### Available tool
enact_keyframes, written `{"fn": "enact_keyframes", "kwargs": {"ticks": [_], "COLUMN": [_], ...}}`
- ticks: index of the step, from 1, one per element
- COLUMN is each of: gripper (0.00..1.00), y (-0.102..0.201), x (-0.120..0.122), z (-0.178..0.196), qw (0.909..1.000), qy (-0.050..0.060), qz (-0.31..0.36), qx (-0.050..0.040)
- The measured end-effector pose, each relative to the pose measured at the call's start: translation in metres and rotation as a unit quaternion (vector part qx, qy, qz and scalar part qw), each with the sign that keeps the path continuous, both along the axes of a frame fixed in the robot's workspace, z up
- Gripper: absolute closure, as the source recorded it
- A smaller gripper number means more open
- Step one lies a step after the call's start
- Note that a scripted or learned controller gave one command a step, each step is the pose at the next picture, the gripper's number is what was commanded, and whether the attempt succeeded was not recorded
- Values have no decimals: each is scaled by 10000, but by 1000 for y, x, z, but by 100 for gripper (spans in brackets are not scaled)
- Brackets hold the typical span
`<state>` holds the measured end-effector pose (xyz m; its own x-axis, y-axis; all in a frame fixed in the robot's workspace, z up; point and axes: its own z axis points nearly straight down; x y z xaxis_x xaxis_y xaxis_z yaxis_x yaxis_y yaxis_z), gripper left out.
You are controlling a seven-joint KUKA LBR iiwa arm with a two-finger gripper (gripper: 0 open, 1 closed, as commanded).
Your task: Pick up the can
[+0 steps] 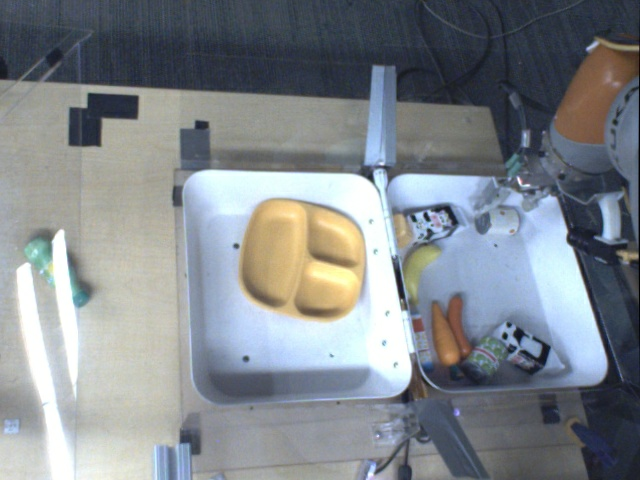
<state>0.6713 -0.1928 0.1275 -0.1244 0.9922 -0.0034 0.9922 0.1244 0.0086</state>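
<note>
The can (486,359), small with a green and white label, lies on its side near the front edge of the right bin (540,278). It rests between two carrots (447,332) and a black-and-white carton (526,347). My gripper (498,209) hangs over the far part of the right bin, well behind the can and apart from it. The arm with its orange band (590,88) comes in from the upper right.
A second black-and-white carton (432,222) and a yellow banana-like piece (422,260) lie by the right bin's left wall. The left bin (210,348) holds a yellow divided plate (302,258). A metal divider rail (381,118) runs between the bins.
</note>
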Motion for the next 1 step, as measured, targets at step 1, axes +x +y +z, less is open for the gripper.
{"fn": "enact_keyframes", "kwargs": {"ticks": [1], "gripper": [0], "y": [2], "x": [1], "z": [-36], "qw": [9998], "qy": [7], "qz": [212], "qx": [2]}}
